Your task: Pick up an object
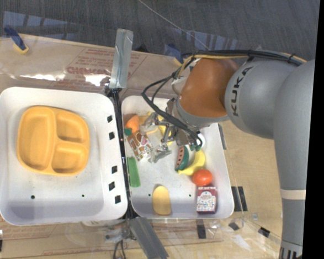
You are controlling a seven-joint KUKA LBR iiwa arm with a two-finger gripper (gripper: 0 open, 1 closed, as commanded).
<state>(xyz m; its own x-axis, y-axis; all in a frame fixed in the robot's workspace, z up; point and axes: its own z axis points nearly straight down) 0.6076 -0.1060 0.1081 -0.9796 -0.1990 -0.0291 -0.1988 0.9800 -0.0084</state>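
Tabletop (249, 143) covered in brown cardboard and taped plastic film, dark carpet behind. Left bin (6, 143) holds a yellow divided plate (53, 141). Gripper (163, 145) low in right bin (225, 180) among toy food: carrot (132, 122), banana (193, 164), tomato (202, 177). Gripper state: cannot tell.
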